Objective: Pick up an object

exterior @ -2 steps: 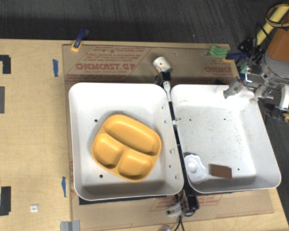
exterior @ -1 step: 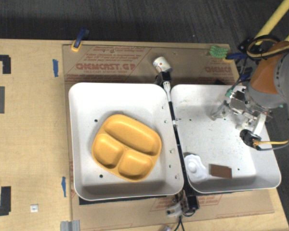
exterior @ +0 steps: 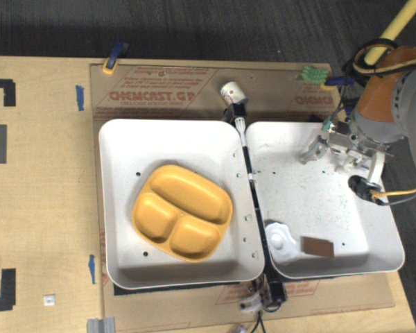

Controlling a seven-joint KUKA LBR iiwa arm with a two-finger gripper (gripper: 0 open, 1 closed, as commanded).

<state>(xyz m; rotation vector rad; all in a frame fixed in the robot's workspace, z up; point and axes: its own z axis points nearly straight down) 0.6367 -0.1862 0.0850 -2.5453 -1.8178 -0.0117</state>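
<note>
Yellow plate (exterior: pixel 182 212), three-sectioned and rounded, is lying in the middle of the left bin (exterior: pixel 118 151), taking up much of its floor and tilting slightly toward the near right. A white object (exterior: pixel 279 241) is sitting in the right bin (exterior: pixel 305 200), tucked into the near left corner against the wall. A brown block (exterior: pixel 317 246) is lying flat just beside it, to its right, close to the near wall.

The gripper (exterior: pixel 310 151) is hanging over the far part of the right bin, pointing leftward, well apart from the white object and the brown block and separated from the yellow plate by the two bins' adjoining walls. Whether it is spread or pressed together cannot be told from this angle. The arm (exterior: pixel 374 96) is reaching in from the right, its orange band showing above the wrist.

Both bins are resting on a cardboard sheet (exterior: pixel 159 89) on the bench (exterior: pixel 41 186). A blue clamp (exterior: pixel 114 55) is gripping the sheet's far left corner, and a green clamp (exterior: pixel 312 75) is gripping its far right.
</note>
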